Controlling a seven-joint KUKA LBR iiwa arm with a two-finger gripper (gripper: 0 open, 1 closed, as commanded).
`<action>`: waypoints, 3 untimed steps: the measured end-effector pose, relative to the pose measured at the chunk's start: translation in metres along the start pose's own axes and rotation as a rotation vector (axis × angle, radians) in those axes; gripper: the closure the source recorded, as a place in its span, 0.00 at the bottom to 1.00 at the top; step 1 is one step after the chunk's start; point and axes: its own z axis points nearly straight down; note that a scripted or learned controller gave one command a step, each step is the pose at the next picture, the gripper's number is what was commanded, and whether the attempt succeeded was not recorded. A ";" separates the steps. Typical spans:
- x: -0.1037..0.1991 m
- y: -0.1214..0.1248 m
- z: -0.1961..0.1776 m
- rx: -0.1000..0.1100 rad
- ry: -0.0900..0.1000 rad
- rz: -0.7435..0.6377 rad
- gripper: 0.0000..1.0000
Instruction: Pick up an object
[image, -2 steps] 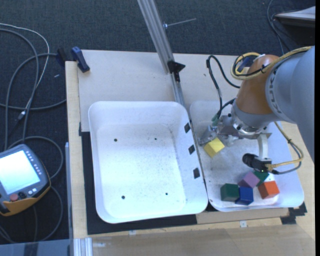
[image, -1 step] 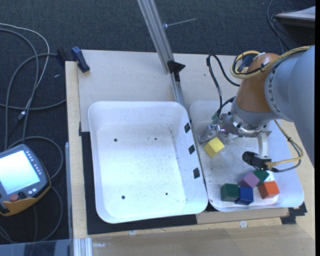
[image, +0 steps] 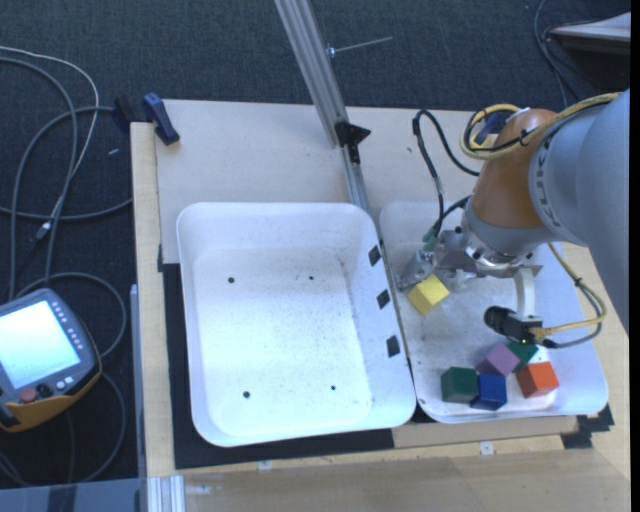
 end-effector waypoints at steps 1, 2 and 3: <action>-0.001 0.006 0.000 -0.003 -0.001 -0.001 0.00; 0.001 0.053 -0.001 -0.007 -0.002 -0.002 0.00; -0.029 -0.010 0.000 0.004 -0.001 0.004 0.00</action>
